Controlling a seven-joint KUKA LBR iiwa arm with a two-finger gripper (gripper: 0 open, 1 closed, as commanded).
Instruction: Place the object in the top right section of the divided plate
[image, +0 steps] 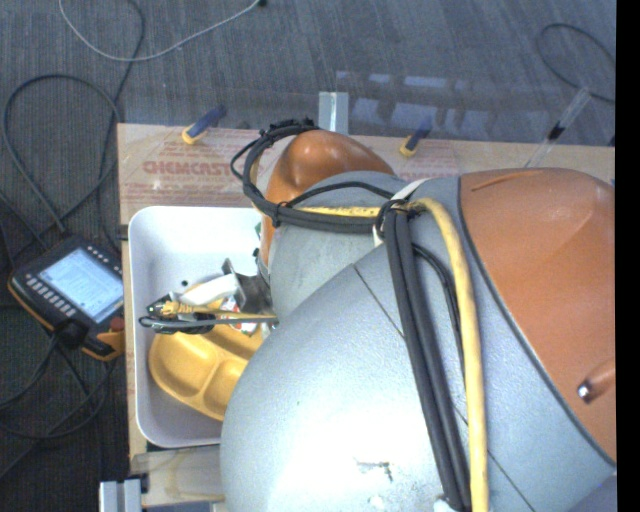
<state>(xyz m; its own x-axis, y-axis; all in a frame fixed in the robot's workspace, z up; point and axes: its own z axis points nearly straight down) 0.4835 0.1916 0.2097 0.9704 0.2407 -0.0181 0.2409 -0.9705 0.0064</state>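
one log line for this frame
arm: over white bin | yellow divided plate: in bin, part hidden by arm | grasp: cannot tell | placement: unconfirmed

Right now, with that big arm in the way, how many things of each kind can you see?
White bin: 1
Yellow divided plate: 1
Blue-and-yellow clamps: 2
Handheld screen on the floor: 1
Total: 5
The arm hides anything else.
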